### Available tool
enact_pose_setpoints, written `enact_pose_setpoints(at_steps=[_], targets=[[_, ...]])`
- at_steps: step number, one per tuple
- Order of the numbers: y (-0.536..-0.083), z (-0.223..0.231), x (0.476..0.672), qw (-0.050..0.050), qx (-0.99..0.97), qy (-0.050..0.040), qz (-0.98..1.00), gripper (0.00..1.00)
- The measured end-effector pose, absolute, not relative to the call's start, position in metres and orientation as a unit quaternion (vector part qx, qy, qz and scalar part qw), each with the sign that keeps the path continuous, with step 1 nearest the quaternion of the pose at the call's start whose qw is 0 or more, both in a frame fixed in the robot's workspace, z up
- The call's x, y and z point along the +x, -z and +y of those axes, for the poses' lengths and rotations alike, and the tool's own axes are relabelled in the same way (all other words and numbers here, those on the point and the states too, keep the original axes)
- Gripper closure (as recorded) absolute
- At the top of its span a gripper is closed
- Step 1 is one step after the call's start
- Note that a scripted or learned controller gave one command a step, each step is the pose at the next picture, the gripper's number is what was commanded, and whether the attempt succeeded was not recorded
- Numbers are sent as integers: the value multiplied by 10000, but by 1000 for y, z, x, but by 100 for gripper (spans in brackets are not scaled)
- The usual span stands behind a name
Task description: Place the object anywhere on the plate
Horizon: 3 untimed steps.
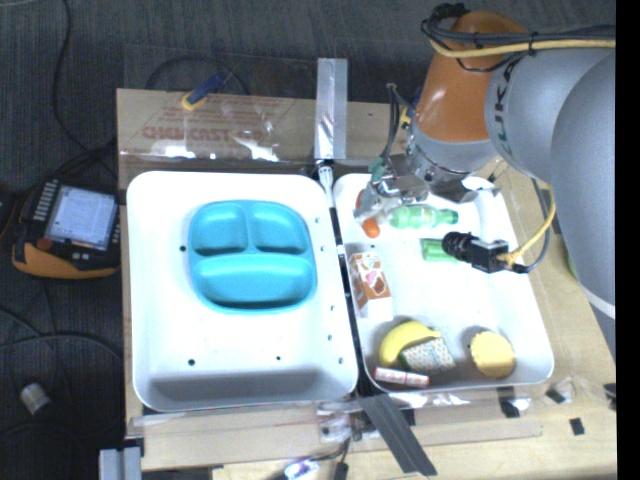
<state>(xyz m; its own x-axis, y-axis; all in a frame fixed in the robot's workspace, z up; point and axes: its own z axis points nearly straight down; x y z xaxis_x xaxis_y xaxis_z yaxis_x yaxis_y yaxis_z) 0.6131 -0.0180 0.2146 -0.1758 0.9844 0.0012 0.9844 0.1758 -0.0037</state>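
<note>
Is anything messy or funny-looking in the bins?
Nothing looks spilled or broken. The blue plate sits flat in the left bin. The toys lie jumbled in the right bin, the green bottle on its side under the gripper.

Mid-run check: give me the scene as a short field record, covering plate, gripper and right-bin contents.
plate: blue, three compartments, in the left bin, nothing on it
gripper: low over the far left corner of the right bin
grasp: cannot tell from this view
under gripper: small orange item, green bottle beside it
right bin, near end: banana, yellow round item, snack packet
task state: nothing placed yet
</note>
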Motion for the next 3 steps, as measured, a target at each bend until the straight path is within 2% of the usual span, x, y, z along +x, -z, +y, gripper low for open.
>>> enact_pose_setpoints(at_steps=[1, 2, 3], targets=[[-181, 77, 609, 29, -7058, -26, -7084, 100], [-182, 51, 627, -3, -6902, -34, -7237, 100], [-182, 50, 627, -4, -6903, -35, -7235, 0]])
